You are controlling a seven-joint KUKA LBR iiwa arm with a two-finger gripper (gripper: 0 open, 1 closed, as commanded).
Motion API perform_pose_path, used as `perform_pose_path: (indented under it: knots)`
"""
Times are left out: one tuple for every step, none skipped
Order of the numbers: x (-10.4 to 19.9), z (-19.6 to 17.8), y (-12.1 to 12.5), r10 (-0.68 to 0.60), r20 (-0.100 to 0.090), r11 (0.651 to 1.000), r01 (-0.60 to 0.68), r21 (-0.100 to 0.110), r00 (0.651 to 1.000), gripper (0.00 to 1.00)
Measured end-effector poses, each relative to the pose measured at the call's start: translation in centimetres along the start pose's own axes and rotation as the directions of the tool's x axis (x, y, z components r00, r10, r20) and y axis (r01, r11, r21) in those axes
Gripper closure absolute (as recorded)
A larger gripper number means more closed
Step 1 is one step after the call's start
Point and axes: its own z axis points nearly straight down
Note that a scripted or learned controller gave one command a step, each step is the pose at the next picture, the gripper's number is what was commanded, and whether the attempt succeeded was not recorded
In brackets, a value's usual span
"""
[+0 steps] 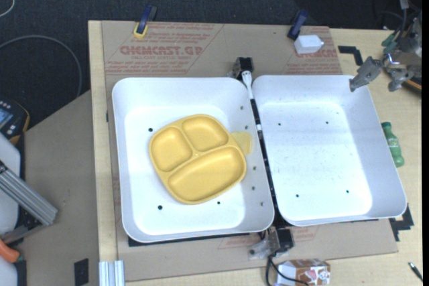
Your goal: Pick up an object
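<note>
Lay in the left bin [127,144]: a yellow divided plate [196,157], three compartments up, flat on the bin floor and near its middle, slightly toward the right wall. Beside that plate, just off its right edge, a small pale yellow piece [242,141]. Hung well apart from the plate, past the right bin's [322,144] far right corner: the gripper [383,72], with nothing seen in it; finger spread impossible to tell.
</note>
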Motion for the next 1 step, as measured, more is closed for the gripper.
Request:
perform_pose_path:
  knots:
    - [3.21,-7.74,-6.70,-0.002,0.000,1.000,0.002,-0.006,1.000,0.00]
